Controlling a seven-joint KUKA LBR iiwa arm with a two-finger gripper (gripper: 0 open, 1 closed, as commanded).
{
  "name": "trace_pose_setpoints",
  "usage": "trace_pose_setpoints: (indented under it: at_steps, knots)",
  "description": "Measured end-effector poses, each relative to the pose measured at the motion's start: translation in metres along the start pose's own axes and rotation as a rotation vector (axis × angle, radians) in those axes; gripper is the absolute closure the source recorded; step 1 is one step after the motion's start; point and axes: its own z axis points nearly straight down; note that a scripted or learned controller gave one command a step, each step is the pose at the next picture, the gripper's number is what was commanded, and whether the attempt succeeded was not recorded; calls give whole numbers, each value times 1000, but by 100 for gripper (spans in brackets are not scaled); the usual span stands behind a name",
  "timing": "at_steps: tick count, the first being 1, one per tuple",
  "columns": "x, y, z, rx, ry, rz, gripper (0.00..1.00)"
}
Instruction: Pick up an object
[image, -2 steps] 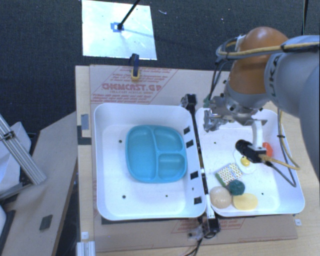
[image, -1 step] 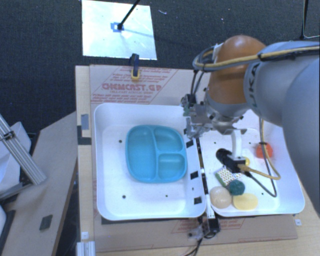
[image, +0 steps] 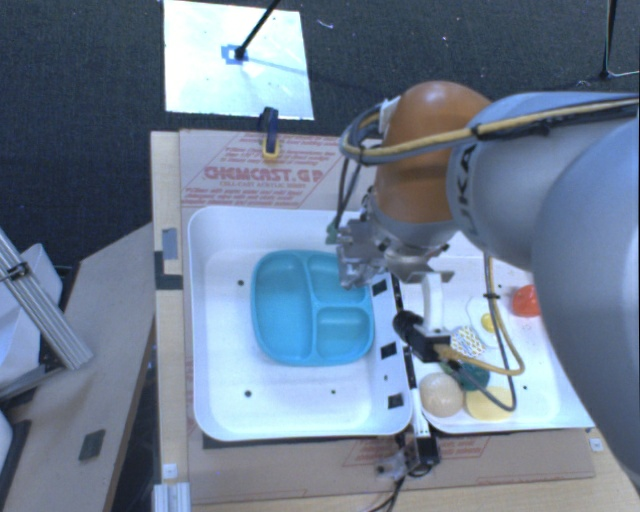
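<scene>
A light blue plastic tray with three compartments (image: 308, 307) lies flat in the left shallow white bin (image: 225, 400), toward that bin's right side, its two smaller compartments on the right. The grey arm with the orange band (image: 430, 150) reaches in from the right and covers much of the right white bin (image: 560, 400). Its gripper (image: 357, 268) hangs over the far right corner of the blue tray, just by the wall where the two bins meet; whether it touches the tray cannot be told, and the fingers are too small and dark against the tray to tell if they stand wide or narrow. In the right bin's near part lie a pale round egg-like object (image: 441, 394), a flat yellow piece (image: 487, 404) just right of it, a dark green item (image: 471, 377) between them, and a small patterned blue and yellow object (image: 466, 344) a little farther. An orange object (image: 524, 300) shows at the arm's edge. Beyond the bins, a brown cardboard sheet (image: 262, 172) on the bench reads "CHEMCAST" in red letters, with smaller print beneath that cannot be read.
</scene>
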Motion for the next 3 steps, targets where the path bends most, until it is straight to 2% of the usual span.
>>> trace_pose_setpoints:
  at_steps: [2,3]
  knots:
    - [-6,1,-4,-2,-1,8,100]
    - [-6,1,-4,-2,-1,8,0]
